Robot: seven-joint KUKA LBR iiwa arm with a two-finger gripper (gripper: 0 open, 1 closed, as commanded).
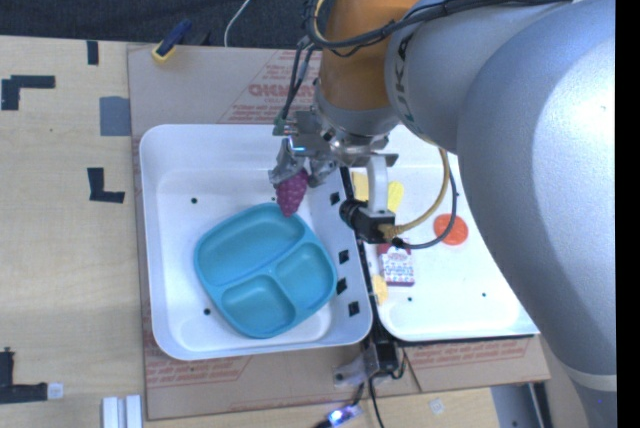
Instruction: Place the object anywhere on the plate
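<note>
A blue divided plate lies in the left white bin, toward its front. My gripper hangs over the plate's far right corner, shut on a purple bunch of grapes. The grapes dangle just above the plate's back rim. The grey arm with its orange band reaches in from the right and covers much of the right bin.
The right bin holds a small pink-and-white packet, an orange round piece and a yellow item partly under the arm. A blue-and-yellow tool lies on the cardboard behind the bins.
</note>
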